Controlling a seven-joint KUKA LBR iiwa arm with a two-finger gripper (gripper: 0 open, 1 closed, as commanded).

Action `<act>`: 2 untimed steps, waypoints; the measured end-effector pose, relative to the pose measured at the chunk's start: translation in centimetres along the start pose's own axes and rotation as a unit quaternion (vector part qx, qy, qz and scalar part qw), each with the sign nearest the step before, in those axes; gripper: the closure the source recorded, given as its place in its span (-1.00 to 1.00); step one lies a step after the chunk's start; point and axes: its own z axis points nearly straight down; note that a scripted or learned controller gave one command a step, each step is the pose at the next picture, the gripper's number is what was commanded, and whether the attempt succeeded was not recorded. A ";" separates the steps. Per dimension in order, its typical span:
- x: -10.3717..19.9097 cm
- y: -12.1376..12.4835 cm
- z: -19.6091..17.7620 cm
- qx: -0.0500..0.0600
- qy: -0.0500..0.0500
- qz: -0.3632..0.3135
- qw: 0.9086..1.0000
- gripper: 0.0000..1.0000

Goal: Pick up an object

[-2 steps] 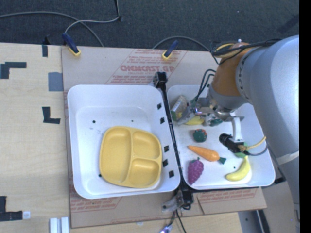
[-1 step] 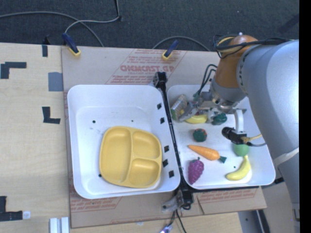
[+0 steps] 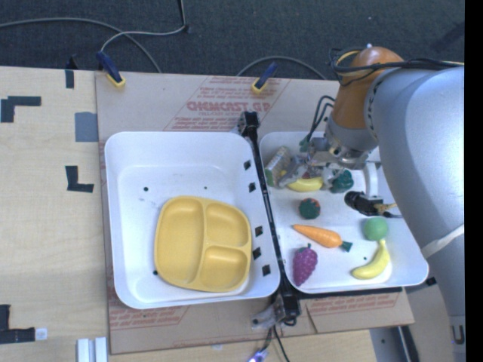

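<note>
My gripper (image 3: 318,163) is low over the back of the right bin (image 3: 400,274), with the grey arm and its orange band reaching in from the right. Just below it lies a small yellow toy (image 3: 305,185), and a teal toy (image 3: 343,179) is to its right. A grey, can-like item (image 3: 276,164) sits to its left by the bin wall. Nearer the front lie a dark green round toy (image 3: 310,208), an orange carrot (image 3: 321,235), purple grapes (image 3: 304,264), a green ball (image 3: 375,228) and a yellow banana (image 3: 373,264).
The left bin (image 3: 124,164) holds a yellow divided tray (image 3: 202,243). A black clip-lined wall (image 3: 260,194) separates the two bins. Both bins stand on a cardboard sheet (image 3: 189,100) clamped at the back, and the wooden bench extends to the left.
</note>
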 end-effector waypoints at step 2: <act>-1.9 1.1 -0.5 -0.030 -0.003 -0.002 1.000 -1.00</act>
